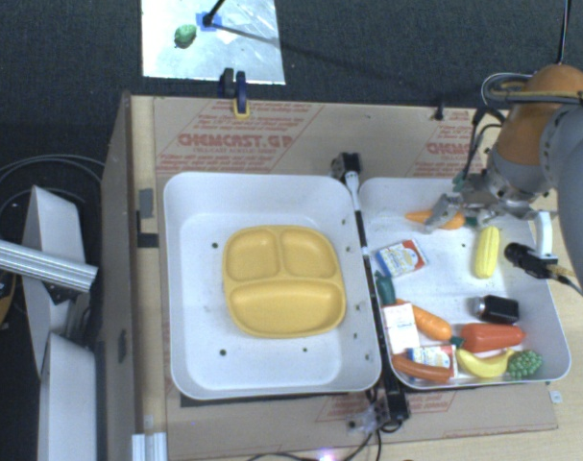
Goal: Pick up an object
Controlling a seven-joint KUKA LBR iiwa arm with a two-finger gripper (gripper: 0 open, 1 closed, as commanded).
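Jaws (451, 209): low in the far part of the right bin (560, 353), directly at an orange carrot-like piece (435, 219). Whether they are parted or closed cannot be told from this angle, and no item can be confirmed between them.

Landmark for positions: the corn cob (485, 252), lying near the middle of the right bin.

Step in hand, as judged: the approach or closing stage of a pick, aimed at the orange piece, which lies up and to the left of the corn cob, near the bin's far wall. The piece is small, orange, elongated and lying flat; its right end is hidden by the jaws.

Next move, as judged: secure closure across the narrow width of the piece, then a straight lift clear of the bin wall. A smooth tapered shape may slip out.

Other contents: a small printed packet (400, 257) left of the corn cob; a black block (500, 308) just below it; further below, a cluster of toy vegetables including a banana (483, 363). Well to the left of the cob, the left bin (185, 353) holds a yellow divided plate (235, 301).
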